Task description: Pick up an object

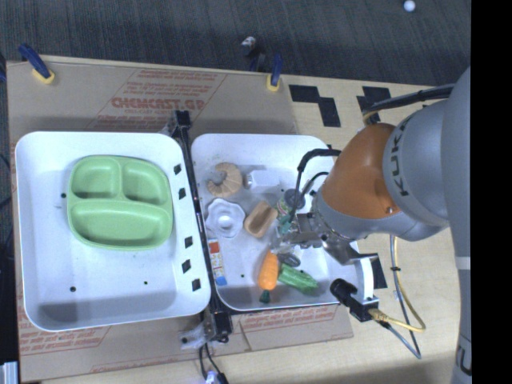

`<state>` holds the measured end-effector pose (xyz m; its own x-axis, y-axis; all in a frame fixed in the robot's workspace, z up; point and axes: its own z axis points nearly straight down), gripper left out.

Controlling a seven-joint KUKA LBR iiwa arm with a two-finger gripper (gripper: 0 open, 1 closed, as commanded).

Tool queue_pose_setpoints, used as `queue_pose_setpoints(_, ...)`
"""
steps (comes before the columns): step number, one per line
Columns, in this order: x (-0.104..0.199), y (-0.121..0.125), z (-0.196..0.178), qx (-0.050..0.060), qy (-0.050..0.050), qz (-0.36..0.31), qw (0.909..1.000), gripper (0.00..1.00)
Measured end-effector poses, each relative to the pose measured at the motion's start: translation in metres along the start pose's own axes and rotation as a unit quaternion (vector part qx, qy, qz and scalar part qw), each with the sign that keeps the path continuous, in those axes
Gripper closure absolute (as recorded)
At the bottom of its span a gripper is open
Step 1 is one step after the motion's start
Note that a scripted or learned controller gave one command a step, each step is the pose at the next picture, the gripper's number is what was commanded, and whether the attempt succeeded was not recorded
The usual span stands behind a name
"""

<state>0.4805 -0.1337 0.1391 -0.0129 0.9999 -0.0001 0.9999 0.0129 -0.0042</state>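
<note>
Hanging low over the right bin [240, 144], right of centre frame, gripper [290, 232]; finger opening cannot be told. Just below it: orange carrot [269, 272] and green object [298, 279]. Upward, tan piece [259, 217]. Left bin holds green divided tray [120, 200].

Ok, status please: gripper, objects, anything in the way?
Gripper low in right bin, fingers unclear. Carrot just below it, not held. Bread and green toy crowd close.
</note>
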Motion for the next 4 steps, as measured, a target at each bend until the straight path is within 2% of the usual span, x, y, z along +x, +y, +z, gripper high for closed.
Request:
queue_pose_setpoints(3,0.000,0.003,-0.031,-0.001,-0.002,-0.008,1.0000,1.00)
queue_pose_setpoints(4,-0.035,-0.004,-0.085,-0.003,0.000,0.005,1.0000,1.00)
